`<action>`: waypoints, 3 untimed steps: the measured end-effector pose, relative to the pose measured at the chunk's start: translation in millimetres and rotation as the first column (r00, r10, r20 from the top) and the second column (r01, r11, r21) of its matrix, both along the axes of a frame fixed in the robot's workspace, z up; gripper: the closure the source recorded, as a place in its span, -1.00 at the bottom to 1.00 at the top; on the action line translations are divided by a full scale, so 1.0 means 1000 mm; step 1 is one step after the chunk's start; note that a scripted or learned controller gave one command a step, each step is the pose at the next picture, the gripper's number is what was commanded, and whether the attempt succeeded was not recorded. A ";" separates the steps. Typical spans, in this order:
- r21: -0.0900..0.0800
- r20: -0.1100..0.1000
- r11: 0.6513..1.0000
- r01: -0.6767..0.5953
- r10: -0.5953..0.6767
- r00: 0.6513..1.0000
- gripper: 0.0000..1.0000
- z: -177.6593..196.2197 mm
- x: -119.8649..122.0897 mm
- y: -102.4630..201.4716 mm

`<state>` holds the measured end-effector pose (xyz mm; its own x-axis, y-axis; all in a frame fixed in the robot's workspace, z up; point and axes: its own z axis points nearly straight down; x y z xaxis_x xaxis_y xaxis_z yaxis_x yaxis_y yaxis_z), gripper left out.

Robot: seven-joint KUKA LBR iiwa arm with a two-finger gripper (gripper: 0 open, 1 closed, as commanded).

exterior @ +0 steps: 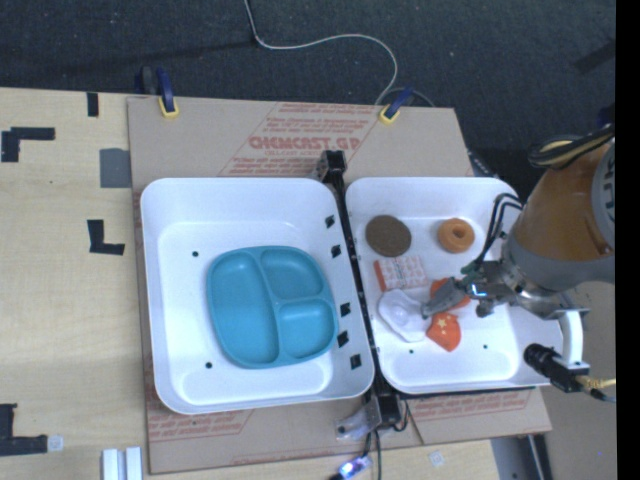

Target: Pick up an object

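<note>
The right bin holds a brown round disc, a small orange ring, a red-and-white packet, a clear white plastic piece and a red-orange object. My gripper hangs low over this bin, just above the red-orange object and right of the clear piece. An orange-red bit shows at its tip, but whether it sits between the fingers is unclear. The arm comes in from the right.
The left bin carries a blue divided plate. A black divider runs between the two bins. Both stand on a cardboard sheet held by clamps, with a white cable behind.
</note>
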<state>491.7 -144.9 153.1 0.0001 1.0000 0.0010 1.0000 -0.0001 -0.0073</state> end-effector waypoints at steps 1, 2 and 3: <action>0.000 0.001 1.000 -0.001 0.001 1.000 -1.00 -0.044 0.003 0.000; -0.001 0.005 1.000 -0.001 0.001 1.000 -1.00 -0.068 0.003 0.000; -0.001 0.006 1.000 -0.001 0.001 1.000 1.00 -0.057 0.003 0.001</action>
